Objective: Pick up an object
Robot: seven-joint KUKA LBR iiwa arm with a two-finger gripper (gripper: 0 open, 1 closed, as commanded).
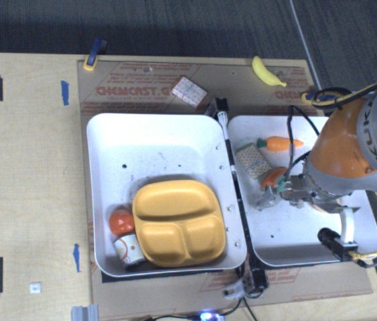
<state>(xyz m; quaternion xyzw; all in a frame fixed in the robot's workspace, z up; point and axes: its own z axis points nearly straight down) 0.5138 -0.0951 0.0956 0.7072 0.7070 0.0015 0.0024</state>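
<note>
The right bin (349, 246) holds an orange carrot toy (280, 143) at its back, a grey meshed piece (249, 158) at back left, and a small red-orange object (272, 176) below them. My gripper (268, 196) hangs low over the bin's left-middle part, just under the red-orange object and close to it. The grey wrist with its orange band (342, 146) covers the bin's right side. In the left bin (108, 139) lie a yellow divided tray (178, 221), a red ball (120, 221) and a small white and orange can (129, 248).
A yellow banana (267, 72) and a patterned card (188, 91) lie on the cardboard behind the bins. A blue clamp (94, 52) sits at the board's back left corner. Cables run along the right bin's right and front edge.
</note>
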